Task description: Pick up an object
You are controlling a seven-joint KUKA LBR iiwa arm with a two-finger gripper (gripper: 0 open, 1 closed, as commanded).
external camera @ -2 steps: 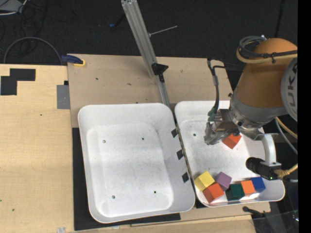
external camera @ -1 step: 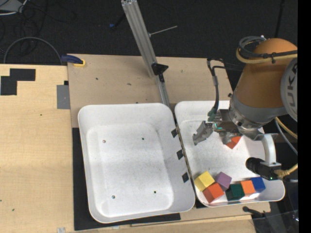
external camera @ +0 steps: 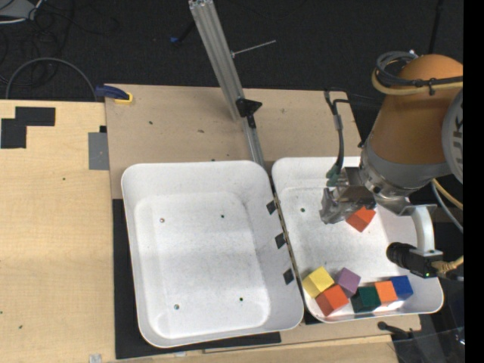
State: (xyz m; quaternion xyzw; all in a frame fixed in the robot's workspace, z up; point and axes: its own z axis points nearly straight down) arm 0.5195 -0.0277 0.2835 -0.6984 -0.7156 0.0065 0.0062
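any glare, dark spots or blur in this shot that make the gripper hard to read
Camera view: even overhead light, the left bin bright white without hard glare; the background above the bench is nearly black; the gripper sits in the arm's shade and looks soft, its fingers indistinct beside the orange block; the corner blocks are sharp.

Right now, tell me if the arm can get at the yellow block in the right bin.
Probably yes. The yellow block sits uncovered at the near end of the right bin, its top free, though a red block and purple block crowd its sides.
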